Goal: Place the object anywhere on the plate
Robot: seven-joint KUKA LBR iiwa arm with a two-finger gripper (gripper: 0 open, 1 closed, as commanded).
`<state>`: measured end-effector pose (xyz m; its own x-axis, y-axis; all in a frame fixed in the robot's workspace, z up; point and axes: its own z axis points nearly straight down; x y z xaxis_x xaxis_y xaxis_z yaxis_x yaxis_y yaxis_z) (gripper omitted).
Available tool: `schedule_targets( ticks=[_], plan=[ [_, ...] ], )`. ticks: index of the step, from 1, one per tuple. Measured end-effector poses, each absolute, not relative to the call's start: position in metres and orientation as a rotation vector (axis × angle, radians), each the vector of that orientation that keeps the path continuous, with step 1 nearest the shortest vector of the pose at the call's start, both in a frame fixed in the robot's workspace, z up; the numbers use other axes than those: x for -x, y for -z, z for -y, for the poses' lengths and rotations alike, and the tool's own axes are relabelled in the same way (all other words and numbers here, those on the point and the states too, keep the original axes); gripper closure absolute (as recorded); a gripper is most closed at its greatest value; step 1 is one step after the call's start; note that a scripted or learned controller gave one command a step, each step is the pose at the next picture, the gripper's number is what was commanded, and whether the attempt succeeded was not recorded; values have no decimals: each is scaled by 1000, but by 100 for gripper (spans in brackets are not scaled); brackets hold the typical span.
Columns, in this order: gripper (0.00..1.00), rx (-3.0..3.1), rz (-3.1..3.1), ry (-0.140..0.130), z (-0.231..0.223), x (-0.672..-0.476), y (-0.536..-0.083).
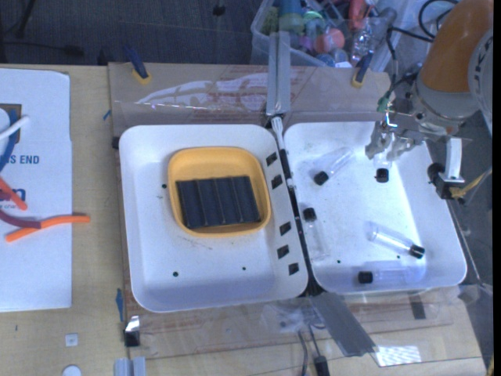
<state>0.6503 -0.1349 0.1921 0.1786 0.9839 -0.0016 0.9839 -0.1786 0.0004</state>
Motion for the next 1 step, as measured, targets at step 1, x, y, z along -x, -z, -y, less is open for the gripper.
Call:
schedule_targets(
  ticks=[1],
  plan=[
    [0, -2411, -2012, 1, 135, -650, -192]
  ],
)
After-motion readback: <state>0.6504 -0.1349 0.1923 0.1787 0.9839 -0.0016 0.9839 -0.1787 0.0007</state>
